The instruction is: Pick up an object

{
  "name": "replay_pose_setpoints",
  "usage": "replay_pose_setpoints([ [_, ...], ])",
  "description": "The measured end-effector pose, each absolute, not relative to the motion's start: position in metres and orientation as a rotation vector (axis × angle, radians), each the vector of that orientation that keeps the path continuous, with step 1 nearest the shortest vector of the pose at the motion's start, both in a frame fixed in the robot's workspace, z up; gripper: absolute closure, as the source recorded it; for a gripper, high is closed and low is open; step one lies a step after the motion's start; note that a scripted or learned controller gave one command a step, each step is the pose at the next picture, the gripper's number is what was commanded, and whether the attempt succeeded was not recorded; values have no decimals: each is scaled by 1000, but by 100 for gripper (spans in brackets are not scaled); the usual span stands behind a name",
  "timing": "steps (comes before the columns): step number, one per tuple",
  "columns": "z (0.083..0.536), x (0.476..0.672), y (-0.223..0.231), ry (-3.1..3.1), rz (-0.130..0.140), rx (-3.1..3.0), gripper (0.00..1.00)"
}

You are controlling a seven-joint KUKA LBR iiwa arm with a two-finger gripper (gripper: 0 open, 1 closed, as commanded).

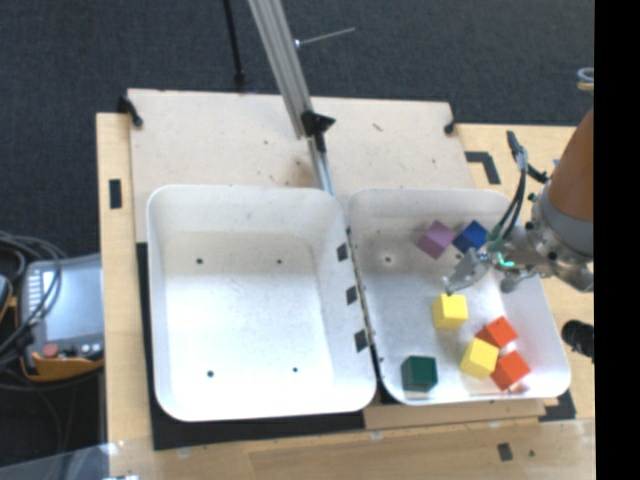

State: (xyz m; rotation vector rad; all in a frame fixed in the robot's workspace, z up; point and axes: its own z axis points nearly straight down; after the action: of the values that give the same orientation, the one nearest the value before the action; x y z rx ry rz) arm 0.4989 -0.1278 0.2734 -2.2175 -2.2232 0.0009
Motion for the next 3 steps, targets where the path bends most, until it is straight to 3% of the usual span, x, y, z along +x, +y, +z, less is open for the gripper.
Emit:
replay_pose_setpoints([
  [1, 275, 499, -128, -2222, -3, -2224, 0],
  [3, 176, 505, -130, -2217, 6, -2222, 0],
])
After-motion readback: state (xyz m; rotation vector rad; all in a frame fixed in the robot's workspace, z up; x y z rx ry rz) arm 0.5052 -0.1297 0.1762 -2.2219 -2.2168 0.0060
